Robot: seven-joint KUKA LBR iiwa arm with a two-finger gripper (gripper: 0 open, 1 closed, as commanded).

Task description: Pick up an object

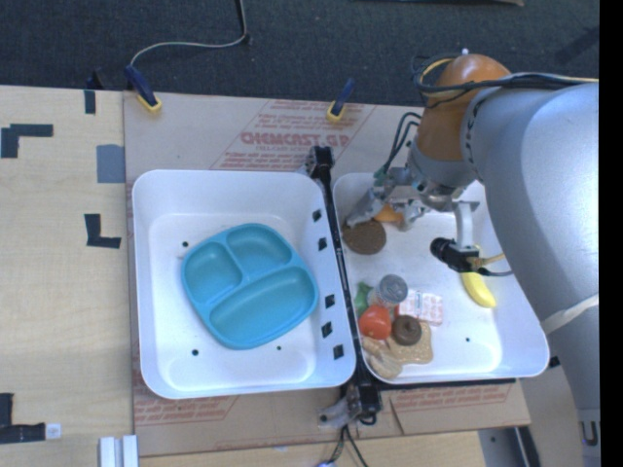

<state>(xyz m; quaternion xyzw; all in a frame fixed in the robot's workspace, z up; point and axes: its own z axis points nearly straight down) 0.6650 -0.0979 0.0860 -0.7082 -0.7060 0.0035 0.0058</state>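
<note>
closest to us in the right bin (516, 353), at about 6 o'clock, there's a heap: tomato (375, 321), chocolate donut (406, 331), a tan pastry thing (394, 355), a metal cap (392, 288). a banana (477, 289) sits at 3. further back, the gripper (389, 205) hangs at 11 o'clock just above a brown cookie (365, 237). we honestly can't tell how the pincer is set, and nothing looks lifted, so we'd say the pick isn't done yet. the left bin (156, 290) has a blue divided plate (249, 282).
</note>
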